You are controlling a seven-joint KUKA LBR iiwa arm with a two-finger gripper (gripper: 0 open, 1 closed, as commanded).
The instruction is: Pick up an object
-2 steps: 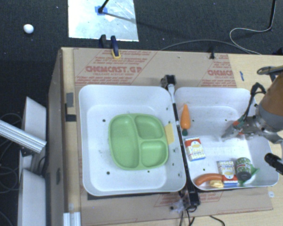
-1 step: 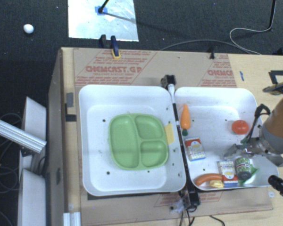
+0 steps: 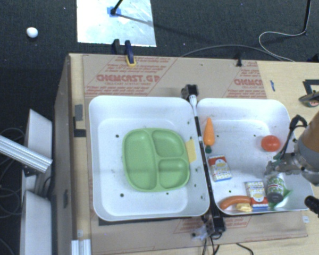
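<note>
"CHEMCAST GP" on bench sheet (image 3: 128, 78)

arm (image 3: 313, 142): grey body | orange band | black cable | pincer (image 3: 279, 169): grey metal

Gripper (image 3: 276, 170) above bottle (image 3: 275, 187)

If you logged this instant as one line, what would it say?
arm: over right bin | gripper: above green bottle, grasp unconfirmed | left bin: green divided plate | status: pick in progress
</note>
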